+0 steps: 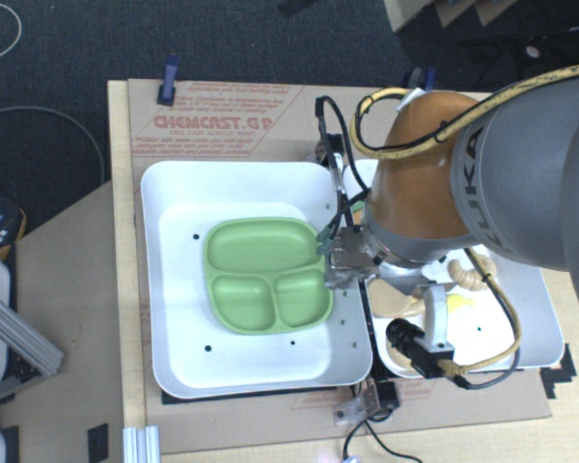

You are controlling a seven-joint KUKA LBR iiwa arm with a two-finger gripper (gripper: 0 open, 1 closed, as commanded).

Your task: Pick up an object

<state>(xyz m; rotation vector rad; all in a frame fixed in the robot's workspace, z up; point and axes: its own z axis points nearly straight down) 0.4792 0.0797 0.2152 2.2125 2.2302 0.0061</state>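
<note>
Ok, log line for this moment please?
arm: over bin divider | gripper: at right rim of green tray | tray: in left bin, flat | grasp: unconfirmed

Green 3-compartment tray (265,276), flat, upright, mid left bin, right edge near pincer

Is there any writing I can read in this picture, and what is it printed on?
"CHEMCAST G P", in red: on the brown paper-covered board behind the left white bin.
Smaller red lines above and below it: too blurred to read.
"KU", part of a larger word, on the grey arm.
Green divided plate: no writing.
</note>
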